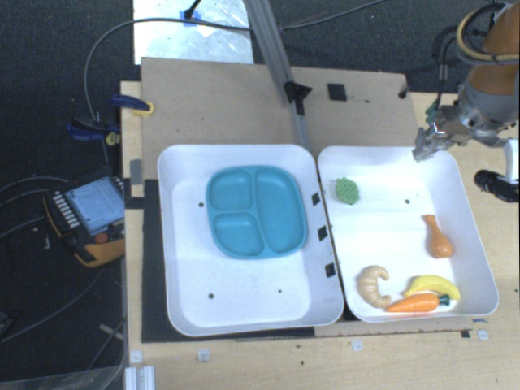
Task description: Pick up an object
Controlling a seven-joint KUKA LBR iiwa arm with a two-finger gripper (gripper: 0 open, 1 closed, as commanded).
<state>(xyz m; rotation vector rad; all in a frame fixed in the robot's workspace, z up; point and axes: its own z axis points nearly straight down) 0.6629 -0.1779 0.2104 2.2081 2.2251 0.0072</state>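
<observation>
The gripper (pixel 426 147) hung above the far right corner of the right bin (pixel 382 162), at its far rim. Whether it was released or clenched could not be told, and nothing was seen in its grasp.

Nearest to it inside that bin, a small green knobbly item (pixel 348 190) lay close to the far left corner, well apart from the other objects. A drumstick (pixel 437 237) lay along the right wall, about midway down. In the near right corner, a croissant (pixel 374 285), a banana (pixel 434 285) and a carrot (pixel 416 303) were grouped together, the carrot touching the banana and lying just beside the croissant.

The left bin (pixel 183 242) held a blue divided tray (pixel 257 211) in its far half.

All five candidates appeared to be light, rigid toy foods with smooth moulded skins, so slip was judged the main risk, not crushing. The drumstick stood clear of its neighbours and was judged the easiest pick: close across the narrow shaft just above the bulb. The clustered three offered poor finger clearance. The green item was free-standing but small and rounded; a grasp across its middle would be required.
</observation>
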